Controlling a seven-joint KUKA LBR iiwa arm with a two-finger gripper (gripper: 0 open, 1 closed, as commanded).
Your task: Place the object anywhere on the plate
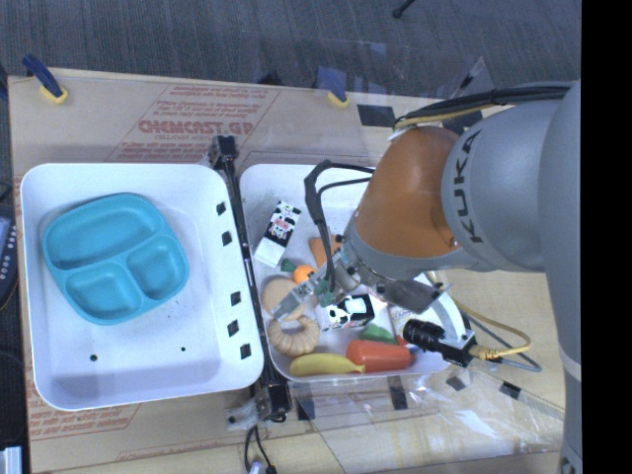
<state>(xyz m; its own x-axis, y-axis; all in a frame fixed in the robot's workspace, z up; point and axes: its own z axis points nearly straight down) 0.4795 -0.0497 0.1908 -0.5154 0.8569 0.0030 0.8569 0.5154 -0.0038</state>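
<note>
In the right bin (259,265), the near edge holds a banana (323,364) and a red pepper (380,355), both probably light, hard, slick plastic (best pinched across the middle). The gripper (314,291) hangs just beyond; its state cannot be told. The blue plate (114,257) waits far left.

Two shallow white bins sit side by side on a tabletop (197,117) covered with brown printed cardboard, the left bin (118,373) at centre left of the frame, the right bin (272,181) at centre. A row of black clips (235,265) runs along the seam between them. Blue-and-yellow clamps grip the cardboard's far edge at upper left (44,79) and upper centre (333,85). Dark grey carpet (197,18) fills the top of the frame.
</note>
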